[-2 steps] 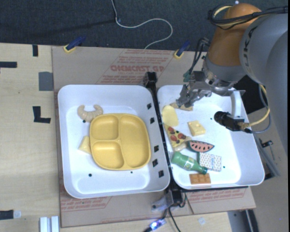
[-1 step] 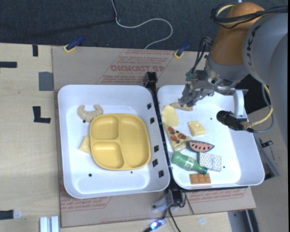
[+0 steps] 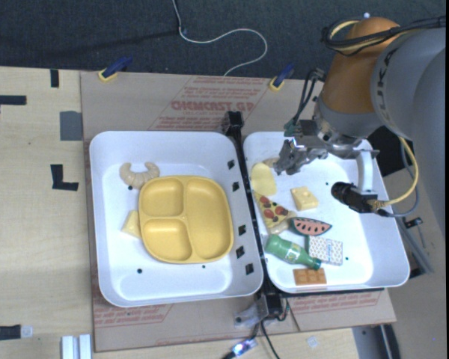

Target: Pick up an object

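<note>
My gripper hangs over the back left part of the right bin, just right of a pale yellow piece. Nothing shows between its fingers. Below it lie a small cheese block, a pizza slice, a watermelon slice, a green bottle, a blue-patterned white packet and a brown cracker.
The left bin holds a yellow divided plate, a tan croissant-like piece behind it and a yellow wedge at its left side. The bins meet at a black-clipped divider.
</note>
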Robot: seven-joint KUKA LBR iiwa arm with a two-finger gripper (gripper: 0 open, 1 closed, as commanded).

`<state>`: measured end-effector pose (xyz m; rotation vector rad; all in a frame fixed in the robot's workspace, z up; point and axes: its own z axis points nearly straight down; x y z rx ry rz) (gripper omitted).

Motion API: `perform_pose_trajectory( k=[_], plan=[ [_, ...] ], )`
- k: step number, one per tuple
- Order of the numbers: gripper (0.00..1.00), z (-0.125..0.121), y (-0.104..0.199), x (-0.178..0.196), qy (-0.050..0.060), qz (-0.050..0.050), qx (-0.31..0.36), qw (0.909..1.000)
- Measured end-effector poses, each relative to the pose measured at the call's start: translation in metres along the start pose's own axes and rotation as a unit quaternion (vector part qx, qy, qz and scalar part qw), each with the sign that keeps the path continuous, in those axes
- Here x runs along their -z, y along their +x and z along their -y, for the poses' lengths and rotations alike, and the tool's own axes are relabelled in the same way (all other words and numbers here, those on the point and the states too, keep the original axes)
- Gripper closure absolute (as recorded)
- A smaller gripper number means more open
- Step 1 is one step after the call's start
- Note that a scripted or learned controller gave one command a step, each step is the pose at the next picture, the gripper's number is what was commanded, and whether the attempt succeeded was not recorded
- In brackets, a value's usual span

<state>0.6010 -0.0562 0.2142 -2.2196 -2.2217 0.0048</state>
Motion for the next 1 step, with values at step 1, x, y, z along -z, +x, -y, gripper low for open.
perform_pose_trajectory(
  k=[1],
  plan=[
    [1.00,-0.0008,0.0005,0.0194,-0.001,-0.001,0.000,1.0000]
  ],
)
